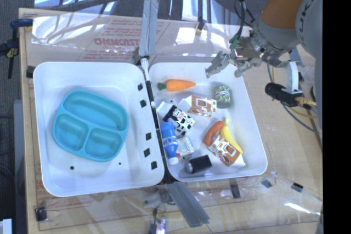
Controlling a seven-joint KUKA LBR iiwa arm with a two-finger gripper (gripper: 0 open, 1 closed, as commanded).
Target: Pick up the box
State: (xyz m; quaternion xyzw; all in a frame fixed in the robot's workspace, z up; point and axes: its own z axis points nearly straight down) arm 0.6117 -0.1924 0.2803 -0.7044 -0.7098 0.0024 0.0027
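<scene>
Orange-white box (203, 106) lies flat mid right bin (253, 118), carrot (179, 85) near; my gripper (225, 64) hovers above bin's far rim, fingers spread, nothing held.

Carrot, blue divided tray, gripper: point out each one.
carrot (180, 85), camera view, middle of its orange body.
blue divided tray (90, 125), camera view, the ridge between its compartments.
gripper (218, 67), camera view, midway between its fingertips.
</scene>
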